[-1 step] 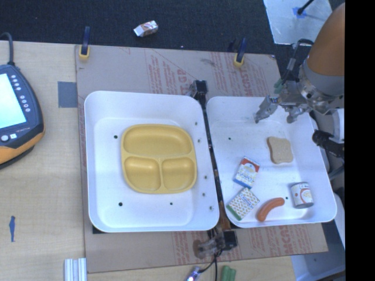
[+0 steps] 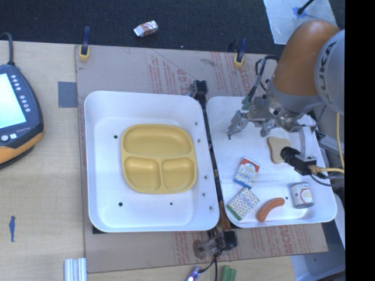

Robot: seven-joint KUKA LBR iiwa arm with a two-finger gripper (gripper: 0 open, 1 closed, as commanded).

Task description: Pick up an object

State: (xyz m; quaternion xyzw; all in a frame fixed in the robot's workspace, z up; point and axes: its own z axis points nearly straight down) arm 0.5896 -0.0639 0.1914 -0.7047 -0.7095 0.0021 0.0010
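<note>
Camera view looks down on the right bin [image 2: 222, 107], where the loose things lie: a small carton [image 2: 247, 172], a patterned packet [image 2: 242, 203] nearer than it, a sausage [image 2: 269, 209] to the packet's right, a small can [image 2: 301, 195] at the near right corner, and a slice of toast [image 2: 276, 149] partly under the arm [image 2: 304, 57]. The jaws [image 2: 239, 122] hang over the far part of this bin, left of the toast; they stand apart, with nothing between them. The left bin [image 2: 96, 157] carries a yellow divided tray [image 2: 158, 157] at its middle. Both bins rest on a brown cardboard sheet [image 2: 152, 69] clamped to the wooden counter [image 2: 41, 198]. A pendant [image 2: 14, 116] with a screen lies at the counter's far left, beside a grey tape patch [image 2: 67, 93]. Beyond the counter is dark floor [image 2: 70, 4] with a crumpled wrapper [image 2: 146, 28] on it and a pale sheet [image 2: 287, 7] at far right.
</note>
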